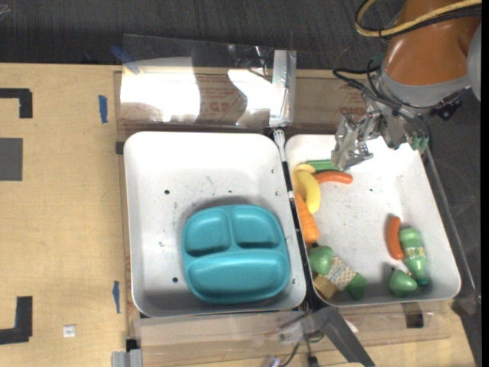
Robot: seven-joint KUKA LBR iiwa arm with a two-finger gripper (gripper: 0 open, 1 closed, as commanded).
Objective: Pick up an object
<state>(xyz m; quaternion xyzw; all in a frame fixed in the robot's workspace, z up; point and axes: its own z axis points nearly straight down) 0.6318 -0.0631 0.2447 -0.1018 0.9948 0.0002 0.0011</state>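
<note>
My gripper (pixel 348 153) hangs over the back left part of the right bin (pixel 367 205), below the arm's orange band. Just under it lie a red-orange chili (pixel 334 177) and a green bean (pixel 319 165), with a yellow banana (pixel 308 188) to their left. Nothing can be seen held in the gripper. An orange carrot (pixel 306 222) lies along the bin's left wall. At the front left sit a green pepper (pixel 321 260), a tan cracker-like piece (pixel 328 283) and a small green piece (pixel 356 284).
A teal divided tray (pixel 235 252) sits in the left bin (pixel 153 174). At the right bin's front right lie an orange sausage (pixel 393 237), a green bottle (pixel 412 251) and a green vegetable (pixel 403 283). Cables loop above the arm. The right bin's middle is bare.
</note>
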